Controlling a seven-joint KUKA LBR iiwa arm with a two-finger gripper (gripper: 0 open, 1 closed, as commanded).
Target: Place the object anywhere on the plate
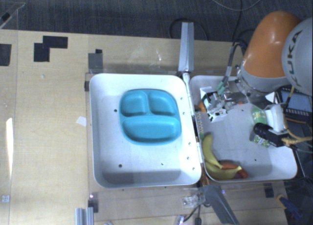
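Arm: the grey arm (293, 48) comes in from the upper right of the frame. Its big orange band (269, 38) sits above the upper right part of the right bin. From there the wrist bends down and to the left.
Gripper: the gripper (215, 104) hangs low over the upper left part of the right bin, close to the wall between the two bins. It is too blurry and mixed up there, so I cannot tell if it is spread apart or pinched together, or if it has anything.
Banana: the yellow banana (211, 155) lies in the lower left corner of the right bin. It curves along the left wall and then the bottom wall. It is below the gripper and apart from it.
Red thing: a small red and orange thing (234, 167) lies by the banana's lower end.
Green pack: a green and white pack (259, 117) lies near the right side of the right bin.
Plate: the blue plate (149, 116) lies flat in the middle of the left bin. It has two small parts on top and one wide part below.
Left bin: white and shallow (100, 141), in the middle of the frame.
Right bin: white (244, 141), just right of the left bin.
Table: the pale wood table (44, 121) is under both bins.
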